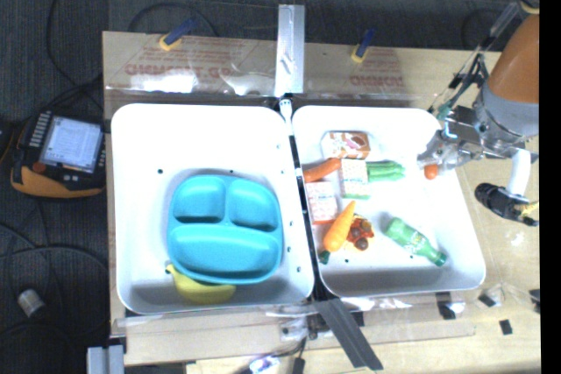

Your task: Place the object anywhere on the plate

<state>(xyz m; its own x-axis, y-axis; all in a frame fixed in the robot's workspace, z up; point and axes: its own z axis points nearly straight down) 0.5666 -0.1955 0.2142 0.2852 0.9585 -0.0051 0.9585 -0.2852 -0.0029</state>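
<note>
A blue sectioned plate (226, 228) lies in the left bin (140, 188). My gripper (435, 160) hangs over the right rim of the right bin (456, 223), far to the right of the plate. A small red-orange object (430, 172) sits at its tips, and the gripper looks shut on it. The grey arm with its orange band (517, 70) comes in from the right edge.
The right bin holds a carrot (337, 228), a green bottle (416, 242), a green vegetable (384, 172), small food packets (353, 177) and a red cluster (360, 230). A yellow item (202, 288) pokes out from under the plate's near edge. A metal divider (290, 48) stands behind the bins.
</note>
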